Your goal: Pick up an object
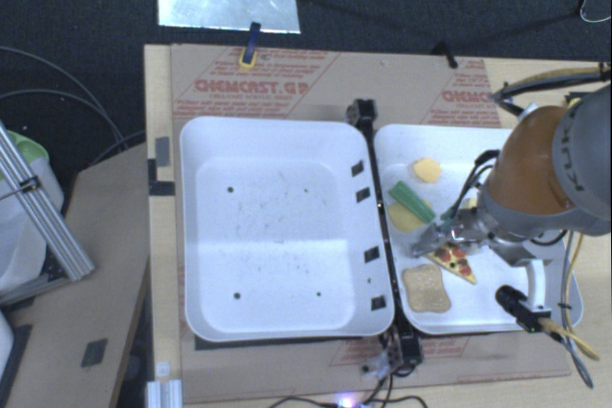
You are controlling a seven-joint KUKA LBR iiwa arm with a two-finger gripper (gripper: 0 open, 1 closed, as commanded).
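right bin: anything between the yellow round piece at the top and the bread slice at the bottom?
Yes, in the camera view: between the yellow round piece and the bread slice lie a green block and a yellow-green piece under it.

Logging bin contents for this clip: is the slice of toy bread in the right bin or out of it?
In. The bread slice lies flat on the right bin floor near its front edge, below the pizza slice.

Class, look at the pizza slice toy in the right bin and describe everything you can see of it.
The pizza slice toy is a small flat wedge, orange-yellow with red spots like toppings, probably plastic. It lies flat on the floor of the right bin, its point aimed toward the bin's lower right. The claw sits right at its upper left end, partly covering it; a grasp cannot be confirmed. A tan bread slice lies just below it, close beside.
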